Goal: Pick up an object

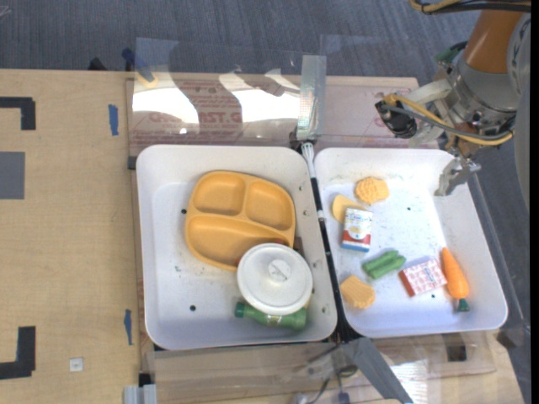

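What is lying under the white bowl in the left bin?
The white bowl rests partly on the yellow divided plate, covering its near corner. A green bottle lies at the bowl's front edge, partly hidden by it. Anything else beneath the bowl is covered.

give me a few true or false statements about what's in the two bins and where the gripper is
1. The orange divided plate lies in the left bin. True.
2. The carrot lies in the left bin. False: it lies in the right bin, near its right wall.
3. The white bowl overlaps the divided plate's lower right corner. True.
4. The gripper holds the small milk carton. False: the gripper is above the right bin's upper right corner, apart from the carton.
5. The green bottle lies on its side below the white bowl. True.
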Robot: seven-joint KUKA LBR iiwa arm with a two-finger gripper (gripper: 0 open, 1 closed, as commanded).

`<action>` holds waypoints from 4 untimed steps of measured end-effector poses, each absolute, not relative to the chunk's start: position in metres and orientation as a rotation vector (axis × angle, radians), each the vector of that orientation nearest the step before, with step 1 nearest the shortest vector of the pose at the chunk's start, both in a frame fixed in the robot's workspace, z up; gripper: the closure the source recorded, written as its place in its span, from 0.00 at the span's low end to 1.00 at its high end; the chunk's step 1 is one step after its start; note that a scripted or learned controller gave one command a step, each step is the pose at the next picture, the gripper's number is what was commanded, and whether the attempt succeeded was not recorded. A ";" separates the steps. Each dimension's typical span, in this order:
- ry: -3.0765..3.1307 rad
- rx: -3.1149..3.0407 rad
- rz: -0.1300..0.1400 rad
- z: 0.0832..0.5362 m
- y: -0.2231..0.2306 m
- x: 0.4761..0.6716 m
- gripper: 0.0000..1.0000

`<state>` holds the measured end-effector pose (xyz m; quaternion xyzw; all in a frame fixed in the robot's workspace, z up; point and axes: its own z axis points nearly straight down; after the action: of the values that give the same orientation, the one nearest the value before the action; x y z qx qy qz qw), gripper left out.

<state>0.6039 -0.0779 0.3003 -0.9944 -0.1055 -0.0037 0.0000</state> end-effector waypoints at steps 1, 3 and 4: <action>-0.319 -3.122 0.019 0.178 -0.043 0.651 0.00; -0.749 -3.051 0.005 0.347 -0.044 0.632 0.00; -0.592 -3.081 0.019 0.207 -0.034 0.611 0.00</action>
<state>0.6112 -0.0339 0.2070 -0.9820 -0.1886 0.0062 0.0020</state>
